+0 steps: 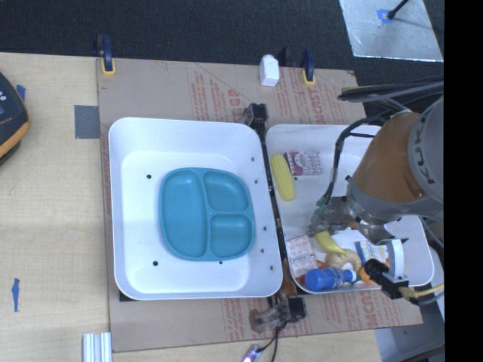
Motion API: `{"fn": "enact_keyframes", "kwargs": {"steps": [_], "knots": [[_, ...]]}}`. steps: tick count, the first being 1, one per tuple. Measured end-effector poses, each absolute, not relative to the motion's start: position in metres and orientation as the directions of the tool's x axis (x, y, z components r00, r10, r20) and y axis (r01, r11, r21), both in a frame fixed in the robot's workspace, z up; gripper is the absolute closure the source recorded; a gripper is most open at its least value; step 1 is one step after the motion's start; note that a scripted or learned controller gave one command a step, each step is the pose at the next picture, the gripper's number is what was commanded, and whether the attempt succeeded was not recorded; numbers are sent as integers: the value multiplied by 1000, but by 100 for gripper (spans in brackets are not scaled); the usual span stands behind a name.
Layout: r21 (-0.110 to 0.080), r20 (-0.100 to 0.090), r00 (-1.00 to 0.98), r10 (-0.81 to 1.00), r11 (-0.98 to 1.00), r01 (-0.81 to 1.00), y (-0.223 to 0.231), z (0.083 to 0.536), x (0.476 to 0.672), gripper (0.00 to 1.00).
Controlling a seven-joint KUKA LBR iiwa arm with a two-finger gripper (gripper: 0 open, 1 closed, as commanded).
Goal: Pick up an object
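My arm, with its orange band, hangs over the right bin (302, 132). The gripper (330, 219) is low among the clutter at that bin's near end. A yellow banana-like piece (330, 242) lies right under it. Beside that sit a blue bottle (323, 279), a small printed packet (299, 252) and an orange-and-white item (377, 266). A yellow corn cob (283, 176) and a pink-labelled packet (306, 162) lie at the bin's far end. The wrist hides the fingertips.
The left bin (128, 138) holds a blue divided plate (205, 213). Clamps (107, 54) and a white block (269, 70) sit along the cardboard's far edge. A black-and-yellow device (11, 115) lies at the far left of the bench.
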State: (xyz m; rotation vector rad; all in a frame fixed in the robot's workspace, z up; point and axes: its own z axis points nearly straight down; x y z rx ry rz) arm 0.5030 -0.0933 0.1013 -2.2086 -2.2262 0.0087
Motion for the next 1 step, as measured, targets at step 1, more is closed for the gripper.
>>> {"fn": "enact_keyframes", "kwargs": {"steps": [1], "knots": [[-3,1,-5,1000,5,1000,-28,192,516,100]]}}
